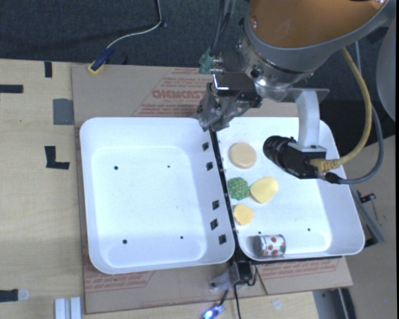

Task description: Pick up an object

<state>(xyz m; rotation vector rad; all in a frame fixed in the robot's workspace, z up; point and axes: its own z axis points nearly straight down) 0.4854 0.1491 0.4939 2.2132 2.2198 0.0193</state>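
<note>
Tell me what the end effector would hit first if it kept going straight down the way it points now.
Most likely the rim where the two white bins meet: the end effector hangs right above that divider at its far end. Depth is hard to judge from this slanted view, so it could land just inside the right bin instead.

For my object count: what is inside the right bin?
The right bin holds a cream disc, green piece, two yellow pieces and a small can. The arm covers its far part.
</note>
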